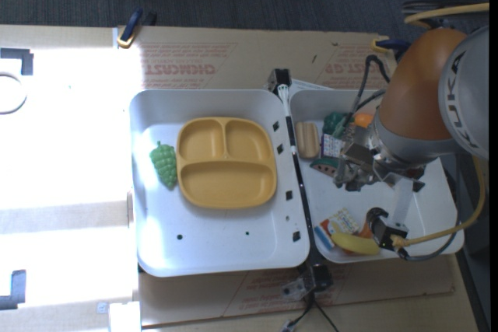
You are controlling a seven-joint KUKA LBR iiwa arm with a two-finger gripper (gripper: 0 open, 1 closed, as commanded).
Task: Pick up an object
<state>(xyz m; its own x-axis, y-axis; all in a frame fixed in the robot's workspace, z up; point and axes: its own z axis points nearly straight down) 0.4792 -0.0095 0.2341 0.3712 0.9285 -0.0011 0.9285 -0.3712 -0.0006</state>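
The left bin [148,229] has open floor around a yellow plate [226,162] with 3 sections and a green grape bunch [164,164] just beside its left edge. The right bin [440,202] is crowded: a wooden block [308,139], a green toy [336,123], a banana [354,243] near its front wall. The arm [424,101] leans over it from the right with the hand [354,171] low among the clutter; whether it grips anything, I cannot tell.

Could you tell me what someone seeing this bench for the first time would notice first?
Most likely the yellow divided plate in the middle of the left bin, with a green toy grape bunch at its left edge. Next, the arm's orange band looms over the right bin, where small items cluster, including a banana at the near edge.
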